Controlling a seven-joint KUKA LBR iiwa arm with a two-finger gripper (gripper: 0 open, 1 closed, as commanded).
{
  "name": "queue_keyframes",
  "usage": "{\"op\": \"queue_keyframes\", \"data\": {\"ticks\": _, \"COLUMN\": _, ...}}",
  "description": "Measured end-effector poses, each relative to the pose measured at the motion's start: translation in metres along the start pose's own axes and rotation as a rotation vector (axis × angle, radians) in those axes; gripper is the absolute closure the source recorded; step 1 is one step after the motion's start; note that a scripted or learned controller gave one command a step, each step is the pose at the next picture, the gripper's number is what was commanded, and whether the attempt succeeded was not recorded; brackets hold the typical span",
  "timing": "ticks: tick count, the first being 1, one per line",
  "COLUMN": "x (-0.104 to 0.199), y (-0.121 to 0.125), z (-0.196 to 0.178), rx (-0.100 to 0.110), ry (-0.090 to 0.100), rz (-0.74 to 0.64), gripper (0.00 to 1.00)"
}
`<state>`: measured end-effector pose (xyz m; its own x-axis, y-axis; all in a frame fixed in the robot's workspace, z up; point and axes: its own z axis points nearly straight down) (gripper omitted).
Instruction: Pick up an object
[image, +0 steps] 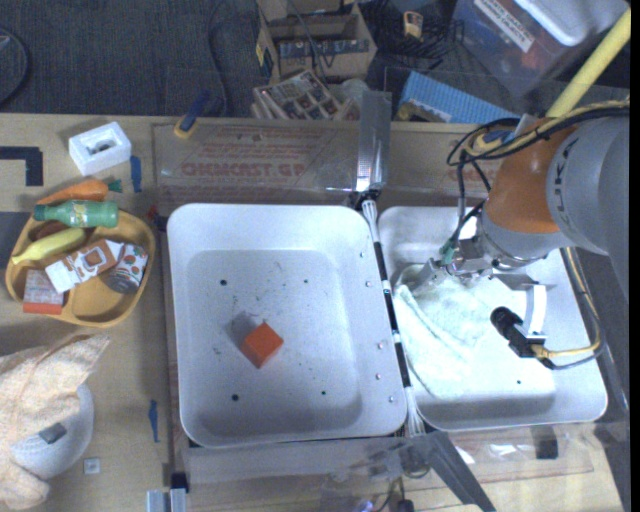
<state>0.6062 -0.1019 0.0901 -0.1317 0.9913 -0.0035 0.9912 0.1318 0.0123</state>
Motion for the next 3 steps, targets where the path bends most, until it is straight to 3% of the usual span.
{"op": "queue_keyframes", "data": {"ticks": 1, "x": -0.024, "y": -0.027, "z": -0.105, "rx": 0.011, "ry": 0.001, "rz": 0.133, "gripper": 0.0}}
{"op": "queue_keyframes", "data": {"ticks": 2, "x": -0.003, "y": 0.005, "z": 0.002, "rx": 0.004, "ry": 0.0, "rz": 0.128, "gripper": 0.0}}
{"op": "queue_keyframes", "data": {"ticks": 3, "x": -0.074, "y": -0.033, "z": -0.093, "rx": 0.011, "ry": 0.0, "rz": 0.195, "gripper": 0.0}}
